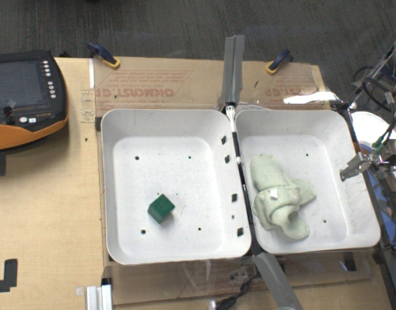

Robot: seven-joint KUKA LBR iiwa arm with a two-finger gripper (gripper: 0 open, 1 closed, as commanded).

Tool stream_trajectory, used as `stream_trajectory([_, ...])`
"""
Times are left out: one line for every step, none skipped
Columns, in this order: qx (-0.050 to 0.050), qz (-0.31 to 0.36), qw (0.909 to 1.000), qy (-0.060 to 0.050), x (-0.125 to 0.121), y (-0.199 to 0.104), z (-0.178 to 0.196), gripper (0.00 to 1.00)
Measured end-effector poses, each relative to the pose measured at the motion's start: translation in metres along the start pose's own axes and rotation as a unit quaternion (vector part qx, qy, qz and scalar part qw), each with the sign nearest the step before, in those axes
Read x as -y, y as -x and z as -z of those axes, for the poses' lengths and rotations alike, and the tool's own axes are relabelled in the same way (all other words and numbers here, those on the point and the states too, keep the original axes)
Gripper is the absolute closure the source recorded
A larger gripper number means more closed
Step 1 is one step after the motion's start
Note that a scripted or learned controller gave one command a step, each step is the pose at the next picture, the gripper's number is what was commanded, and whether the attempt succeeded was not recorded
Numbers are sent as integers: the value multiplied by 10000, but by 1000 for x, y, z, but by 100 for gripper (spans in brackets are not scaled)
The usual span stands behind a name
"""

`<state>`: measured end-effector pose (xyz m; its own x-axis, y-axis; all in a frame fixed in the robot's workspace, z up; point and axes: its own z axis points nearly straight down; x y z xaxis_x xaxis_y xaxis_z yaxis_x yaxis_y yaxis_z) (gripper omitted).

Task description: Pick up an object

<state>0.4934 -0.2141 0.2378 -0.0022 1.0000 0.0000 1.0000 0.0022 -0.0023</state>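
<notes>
Farthest left of the gripper (358, 166): a teach pendant (20, 99) on the bench, screen dark, no readable labels. Nearer, on the cardboard sheet (146, 89) behind the bins, red print upside down from here and too blurred to read with confidence.

In the left bin (107, 173), far from the gripper: a small green cube (161, 208), alone and well clear of the walls. Likely to skid or twist away if pinched off-centre.

In the right bin (294, 113), just left of the gripper: a crumpled pale cloth (278, 196). Soft and folded, so a risk of catching only a loose fold and dropping it.

At the right bin's outer rim: the gripper itself, small and partly cut off. Cannot tell whether open or closed; nothing visibly held. Risk of snagging that rim on the way in.
</notes>
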Motion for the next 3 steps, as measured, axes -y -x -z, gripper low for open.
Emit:
stream_trajectory([-2, -566, 9984, 1, 16, 8, -23, 0])
stream_trajectory([-4, -1188, 9929, -8, 16, -41, -120, 0])
stream_trajectory([-1, 320, 9995, 4, 1, -19, -147, 0])
